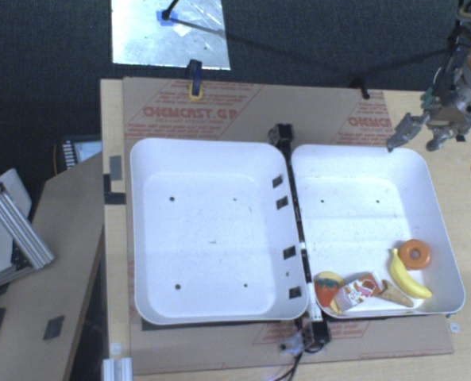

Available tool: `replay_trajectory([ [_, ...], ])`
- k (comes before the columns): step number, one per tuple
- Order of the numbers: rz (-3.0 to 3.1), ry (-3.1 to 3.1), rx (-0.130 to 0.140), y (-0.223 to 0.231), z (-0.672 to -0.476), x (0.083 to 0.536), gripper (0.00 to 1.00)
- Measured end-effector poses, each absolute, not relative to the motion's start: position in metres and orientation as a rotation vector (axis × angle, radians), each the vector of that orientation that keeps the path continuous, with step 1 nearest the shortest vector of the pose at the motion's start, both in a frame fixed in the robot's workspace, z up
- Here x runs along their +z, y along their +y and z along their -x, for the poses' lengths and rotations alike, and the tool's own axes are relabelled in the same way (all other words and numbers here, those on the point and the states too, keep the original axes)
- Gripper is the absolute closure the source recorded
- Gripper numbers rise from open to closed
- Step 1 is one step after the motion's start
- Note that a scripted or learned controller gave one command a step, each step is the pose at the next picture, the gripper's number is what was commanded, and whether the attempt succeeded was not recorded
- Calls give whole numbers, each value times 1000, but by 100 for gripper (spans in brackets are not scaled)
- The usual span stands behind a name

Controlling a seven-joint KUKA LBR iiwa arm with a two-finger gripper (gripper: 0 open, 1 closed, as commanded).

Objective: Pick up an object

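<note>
Objects: five small items lie clustered in the near right corner of the right bin (354,173).

- One banana (407,277), yellow, lies flat with its long axis running from the far left to the near right, its curve bowing toward the bin's right wall.
- One orange ring-shaped item (415,253), doughnut-like, sits just beside the banana's far end.
- One red-orange rounded item (327,287) rests against the bin's left wall.
- One small printed carton (357,291), red and white, lies tilted between the rounded item and the banana.
- One tan wedge-shaped piece (395,295) lies just beside the carton, near the banana's near end.

Gripper (421,137): positioned above the far right corner of the right bin, well apart from all five items. Its two fingers (399,132) are spread apart with nothing between them and touch nothing.

The left bin (211,228) stands alongside, the two bins touching at the centre.
</note>
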State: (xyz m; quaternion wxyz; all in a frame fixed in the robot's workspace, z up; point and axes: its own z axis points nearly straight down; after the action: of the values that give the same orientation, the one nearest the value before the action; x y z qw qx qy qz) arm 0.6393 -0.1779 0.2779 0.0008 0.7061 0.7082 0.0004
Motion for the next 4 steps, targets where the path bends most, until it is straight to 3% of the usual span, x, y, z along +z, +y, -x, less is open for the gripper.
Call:
replay_trajectory([
  [1, -2209, 2223, 9, -152, -572, 380, 0],
  [2, -2197, 2221, 22, -97, -550, 538, 0],
  [3, -2212, 2224, 7, -88, -485, 536, 0],
  [4, -2206, 2235, 6, -3, -487, 535, 0],
])
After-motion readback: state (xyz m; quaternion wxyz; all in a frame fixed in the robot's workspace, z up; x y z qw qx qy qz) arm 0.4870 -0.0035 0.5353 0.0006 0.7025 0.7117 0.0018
